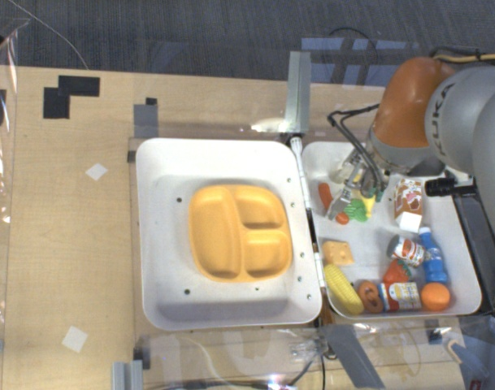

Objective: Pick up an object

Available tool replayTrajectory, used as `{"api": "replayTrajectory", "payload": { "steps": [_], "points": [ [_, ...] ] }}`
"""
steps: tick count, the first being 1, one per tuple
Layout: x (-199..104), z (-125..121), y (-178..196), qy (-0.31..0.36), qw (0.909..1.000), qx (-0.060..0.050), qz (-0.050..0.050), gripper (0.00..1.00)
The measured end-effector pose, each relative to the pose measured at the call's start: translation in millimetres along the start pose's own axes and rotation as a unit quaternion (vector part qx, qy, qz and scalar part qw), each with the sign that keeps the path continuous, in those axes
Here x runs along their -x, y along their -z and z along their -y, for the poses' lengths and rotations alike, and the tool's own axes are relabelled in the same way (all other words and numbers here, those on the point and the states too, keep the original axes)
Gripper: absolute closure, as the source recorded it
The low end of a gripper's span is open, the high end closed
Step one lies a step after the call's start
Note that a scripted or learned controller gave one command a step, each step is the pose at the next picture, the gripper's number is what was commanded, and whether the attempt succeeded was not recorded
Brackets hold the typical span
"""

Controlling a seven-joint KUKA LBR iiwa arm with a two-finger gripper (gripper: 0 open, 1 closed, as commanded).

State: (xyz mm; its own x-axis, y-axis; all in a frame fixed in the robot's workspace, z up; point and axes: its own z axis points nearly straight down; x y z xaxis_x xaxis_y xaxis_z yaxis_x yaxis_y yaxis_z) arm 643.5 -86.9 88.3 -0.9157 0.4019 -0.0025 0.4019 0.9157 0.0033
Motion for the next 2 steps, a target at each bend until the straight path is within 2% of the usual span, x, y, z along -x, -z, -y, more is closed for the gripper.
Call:
{"api": "replayTrajectory", "payload": {
  "steps": [1,2],
  "points": [
    [4.6,-3.4,15.5,0.004,0.9999,0.003,0.011,1.0],
    [-14.7,-64.1,100.8,-0.268,0.9635,0.003,0.004,1.0]
  ]
}}
